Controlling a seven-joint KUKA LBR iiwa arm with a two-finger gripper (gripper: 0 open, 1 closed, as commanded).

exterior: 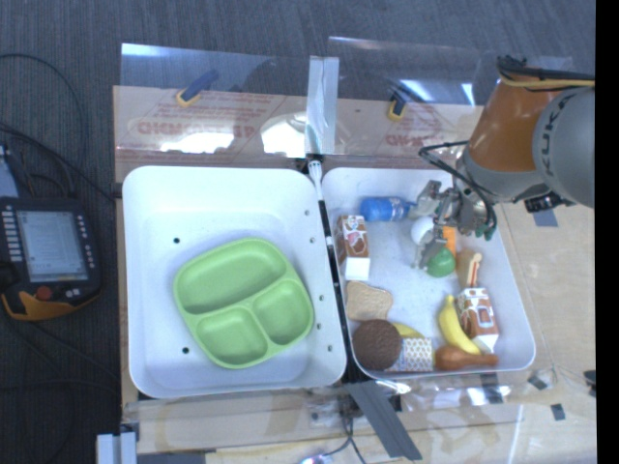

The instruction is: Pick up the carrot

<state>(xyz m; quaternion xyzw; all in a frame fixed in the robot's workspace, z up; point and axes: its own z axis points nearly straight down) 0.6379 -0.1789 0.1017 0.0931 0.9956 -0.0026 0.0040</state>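
Carrot (448, 237), orange with a green top, is seen in the right bin (522, 351), toward its far right part, directly beneath the gripper (437, 228). The fingers are lowered around it, but whether they are clenched on it cannot be told. A blue bottle (385, 208) lies just beside it.

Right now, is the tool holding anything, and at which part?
The tool is over the carrot at its orange end, but an actual hold cannot be told.

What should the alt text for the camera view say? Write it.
A grey-and-orange robot arm lowers its pincer over a carrot in the right bin, among toy foods including a banana. The left bin holds a green divided plate.
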